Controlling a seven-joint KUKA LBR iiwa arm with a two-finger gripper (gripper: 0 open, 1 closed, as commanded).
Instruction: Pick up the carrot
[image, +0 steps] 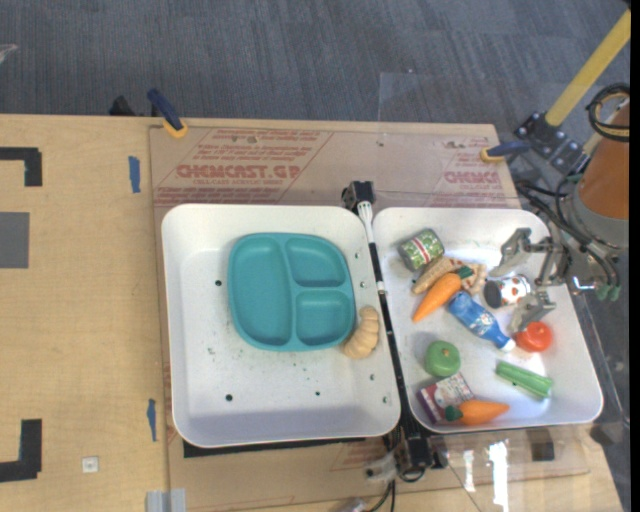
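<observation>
End effector (527, 283) above right bin (585, 395)

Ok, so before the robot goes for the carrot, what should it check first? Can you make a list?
1. Carrot in sight: ok. One carrot lies in the right bin.
2. Only one carrot: not ok. A second carrot lies near the front edge, so pick one.
3. Room around it: not ok. The green can and blue tube crowd the first carrot.
4. Gripper over the carrot: not ok. It sits farther right, by the red tomato.
5. Fingers open: cannot tell.
6. Left bin out of the way: ok. The teal plate stays there.
</observation>
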